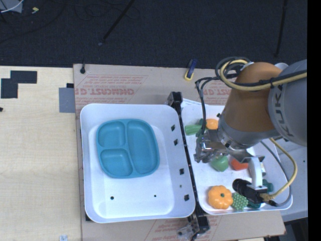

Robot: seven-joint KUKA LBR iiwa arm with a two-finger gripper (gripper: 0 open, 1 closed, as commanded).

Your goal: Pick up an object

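Currently the claw (204, 153) sits low in the right bin (201, 182), close to its left wall. The arm's bulk covers it, so I cannot tell whether it is spread or pressed together. A round green piece (219, 163) lies just beside the claw, with a red piece (238, 164) against its right side. Farther up the bin are a small orange ball (212, 124) and a green lump (191, 129). An orange pumpkin (220, 197) rests near the front rim, touching a bumpy green piece (239, 202). On the same surface (40, 159), the left bin (95, 195) holds a blue divided plate (128, 148).
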